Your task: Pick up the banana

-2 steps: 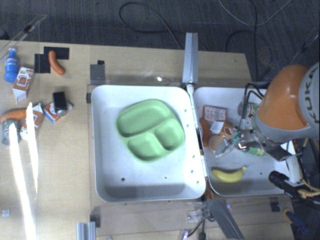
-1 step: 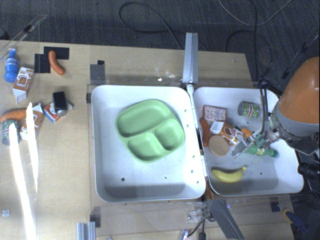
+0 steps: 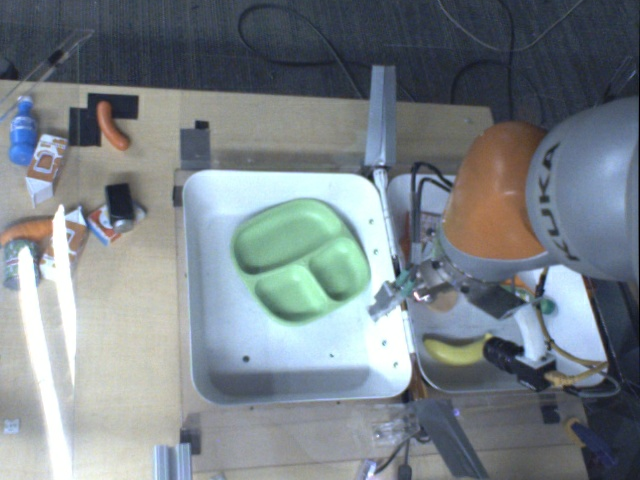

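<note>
Banana [image 3: 455, 350]: yellow, lying on its side near the front wall of the right bin [image 3: 432, 376]; its right end runs under a dark fitting with cables, so its full length is hidden.

Hidden parts: most of the right bin is covered by the arm; of the bin, a strip of floor around the banana, a part of the left wall and a white patch at the far right can be seen. Whatever else may lie in that bin is screened.

Gripper [image 3: 392, 301]: small, grey and blurred, seen at the divide between the two bins, above and to the left of the banana and apart from it. The spread of its tips cannot be made out, and nothing is seen held there.

Arm [image 3: 560, 198]: enters from the right, a large grey link with the KUKA lettering, cut off by the frame edge; the orange band [image 3: 490, 193] sits over the right bin, and the wrist slants down and leftward toward the bin divide.

Left bin [image 3: 210, 368]: white, shallow, with a green divided plate [image 3: 300, 258] tilted across its middle, well apart from the banana.

Bench [image 3: 120, 368]: pale wood; at the far left lie a blue bottle [image 3: 22, 128], an orange sausage-shaped toy [image 3: 113, 126] on a black mat, a small carton [image 3: 46, 165], and other small items too small to name. A bright white strip [image 3: 45, 348] crosses the left side.
</note>
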Robot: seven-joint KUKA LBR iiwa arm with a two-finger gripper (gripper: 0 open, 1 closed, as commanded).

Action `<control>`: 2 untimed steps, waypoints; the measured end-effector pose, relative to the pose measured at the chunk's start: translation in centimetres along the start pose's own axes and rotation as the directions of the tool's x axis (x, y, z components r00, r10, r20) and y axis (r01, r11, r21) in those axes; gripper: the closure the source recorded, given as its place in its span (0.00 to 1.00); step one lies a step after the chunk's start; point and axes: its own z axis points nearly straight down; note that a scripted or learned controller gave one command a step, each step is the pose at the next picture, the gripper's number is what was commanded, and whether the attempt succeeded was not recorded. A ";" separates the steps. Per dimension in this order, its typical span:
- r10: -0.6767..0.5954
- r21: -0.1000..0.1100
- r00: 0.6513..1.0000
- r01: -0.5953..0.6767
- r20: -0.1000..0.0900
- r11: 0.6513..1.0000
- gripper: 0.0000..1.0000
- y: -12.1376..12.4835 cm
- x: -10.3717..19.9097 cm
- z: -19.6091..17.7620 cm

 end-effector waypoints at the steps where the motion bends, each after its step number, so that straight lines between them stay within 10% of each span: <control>1: 0.078 0.000 0.997 -0.078 0.001 0.997 0.00 -2.4 -6.1 1.3; 2: 0.038 -0.002 0.999 -0.038 0.001 0.999 0.00 -2.4 -6.2 -0.2</control>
